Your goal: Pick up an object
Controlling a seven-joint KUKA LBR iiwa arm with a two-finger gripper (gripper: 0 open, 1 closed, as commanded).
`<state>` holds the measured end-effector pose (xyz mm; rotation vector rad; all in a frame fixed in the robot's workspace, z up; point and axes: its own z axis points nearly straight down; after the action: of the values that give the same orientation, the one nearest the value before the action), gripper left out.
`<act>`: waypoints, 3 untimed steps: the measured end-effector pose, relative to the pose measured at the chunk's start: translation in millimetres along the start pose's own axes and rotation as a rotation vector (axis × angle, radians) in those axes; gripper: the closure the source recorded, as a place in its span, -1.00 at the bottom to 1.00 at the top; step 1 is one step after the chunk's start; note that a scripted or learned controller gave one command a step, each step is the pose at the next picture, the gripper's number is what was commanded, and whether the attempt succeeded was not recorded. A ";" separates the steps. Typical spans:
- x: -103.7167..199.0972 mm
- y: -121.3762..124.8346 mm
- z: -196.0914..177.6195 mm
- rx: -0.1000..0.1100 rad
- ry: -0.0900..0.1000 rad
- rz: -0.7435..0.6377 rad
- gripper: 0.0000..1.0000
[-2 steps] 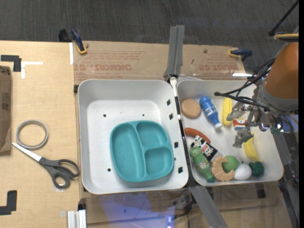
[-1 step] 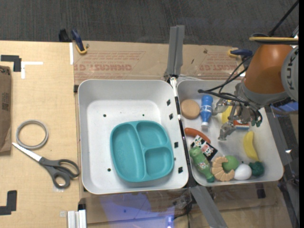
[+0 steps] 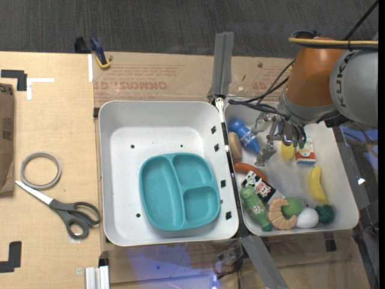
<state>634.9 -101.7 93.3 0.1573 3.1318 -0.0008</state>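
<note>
From my station the gripper hangs with fingers spread and nothing between them over the right bin, and I judge a descent could clip the blue bottle or yellow block rather than straddle either.

A teal divided plate sits in the white left bin; a yellow banana, blue bottle and green bottle colour the right bin

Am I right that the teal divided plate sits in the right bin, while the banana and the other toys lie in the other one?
Not quite: the camera view shows the teal divided plate in the left bin. The banana and the other toys lie in the right bin.
</note>
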 end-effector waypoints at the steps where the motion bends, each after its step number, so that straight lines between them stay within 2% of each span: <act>1: 31.4 -8.4 0.0 0.000 0.002 0.076 -1.00; 2: 75.4 -0.8 0.4 0.000 0.004 0.169 -1.00; 3: 74.2 -0.4 -9.5 0.001 0.000 0.166 1.00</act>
<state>560.9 -94.7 102.4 0.4172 3.1082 -0.0020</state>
